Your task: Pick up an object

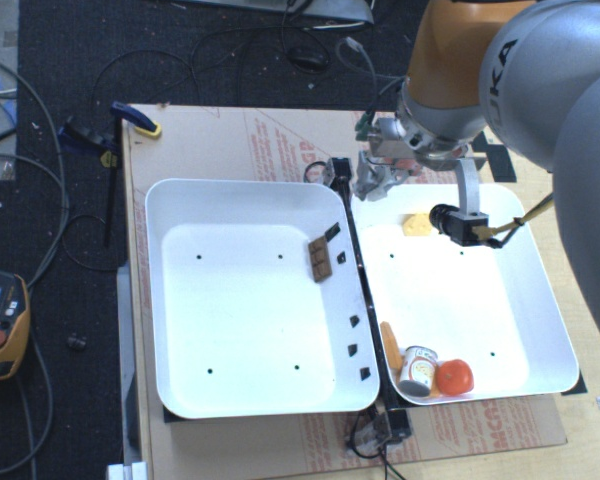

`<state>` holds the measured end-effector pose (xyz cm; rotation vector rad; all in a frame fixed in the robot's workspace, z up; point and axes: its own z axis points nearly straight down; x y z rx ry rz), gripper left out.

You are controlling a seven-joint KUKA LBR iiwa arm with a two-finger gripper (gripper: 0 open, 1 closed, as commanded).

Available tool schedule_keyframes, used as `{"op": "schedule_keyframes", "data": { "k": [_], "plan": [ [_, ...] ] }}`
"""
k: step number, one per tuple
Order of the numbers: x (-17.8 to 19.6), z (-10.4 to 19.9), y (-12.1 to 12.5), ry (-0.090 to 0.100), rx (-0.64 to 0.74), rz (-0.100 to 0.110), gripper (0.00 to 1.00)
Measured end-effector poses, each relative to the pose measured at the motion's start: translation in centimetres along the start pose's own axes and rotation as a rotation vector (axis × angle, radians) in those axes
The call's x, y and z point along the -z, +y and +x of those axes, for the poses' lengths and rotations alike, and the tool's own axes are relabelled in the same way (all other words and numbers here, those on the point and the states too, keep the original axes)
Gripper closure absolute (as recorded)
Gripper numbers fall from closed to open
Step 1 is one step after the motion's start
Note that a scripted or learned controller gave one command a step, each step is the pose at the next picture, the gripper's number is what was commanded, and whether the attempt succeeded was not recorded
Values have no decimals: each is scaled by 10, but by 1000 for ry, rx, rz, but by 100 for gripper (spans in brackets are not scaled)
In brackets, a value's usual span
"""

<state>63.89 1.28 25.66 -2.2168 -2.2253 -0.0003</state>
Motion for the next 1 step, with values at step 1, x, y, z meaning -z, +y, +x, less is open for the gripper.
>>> {"op": "schedule_keyframes", "data": {
  "k": [1],
  "plan": [
    [-5,57,9,0,1,0,100]
  ]
}}
